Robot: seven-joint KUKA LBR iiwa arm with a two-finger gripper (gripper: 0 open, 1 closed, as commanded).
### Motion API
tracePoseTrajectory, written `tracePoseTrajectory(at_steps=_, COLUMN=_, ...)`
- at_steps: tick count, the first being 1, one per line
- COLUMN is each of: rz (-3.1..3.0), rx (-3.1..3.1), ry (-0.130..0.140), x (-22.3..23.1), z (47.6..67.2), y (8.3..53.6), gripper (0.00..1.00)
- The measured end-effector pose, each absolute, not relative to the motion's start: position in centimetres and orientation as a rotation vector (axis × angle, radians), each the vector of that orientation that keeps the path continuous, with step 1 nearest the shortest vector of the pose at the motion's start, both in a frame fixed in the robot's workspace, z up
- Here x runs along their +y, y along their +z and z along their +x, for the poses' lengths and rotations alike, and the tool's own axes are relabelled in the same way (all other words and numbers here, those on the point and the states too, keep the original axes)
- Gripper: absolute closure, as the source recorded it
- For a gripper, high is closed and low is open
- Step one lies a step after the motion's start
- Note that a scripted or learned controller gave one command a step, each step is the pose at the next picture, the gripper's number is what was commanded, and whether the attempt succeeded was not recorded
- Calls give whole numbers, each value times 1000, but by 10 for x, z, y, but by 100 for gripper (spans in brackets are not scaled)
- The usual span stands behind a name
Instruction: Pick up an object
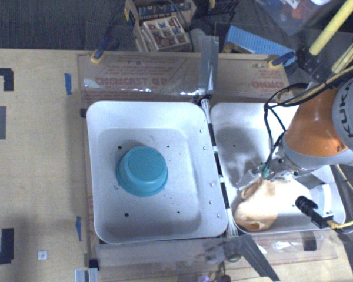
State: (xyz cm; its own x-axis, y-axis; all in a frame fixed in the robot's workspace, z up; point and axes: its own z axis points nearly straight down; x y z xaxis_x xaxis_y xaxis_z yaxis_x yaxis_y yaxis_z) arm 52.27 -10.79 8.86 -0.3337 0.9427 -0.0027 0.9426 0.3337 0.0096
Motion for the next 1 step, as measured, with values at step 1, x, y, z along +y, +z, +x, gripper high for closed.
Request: tracePoseTrajectory(at_steps=1, rz=1814, rx=2550, ry=14, x=-110, z=524, y=99, gripper=100)
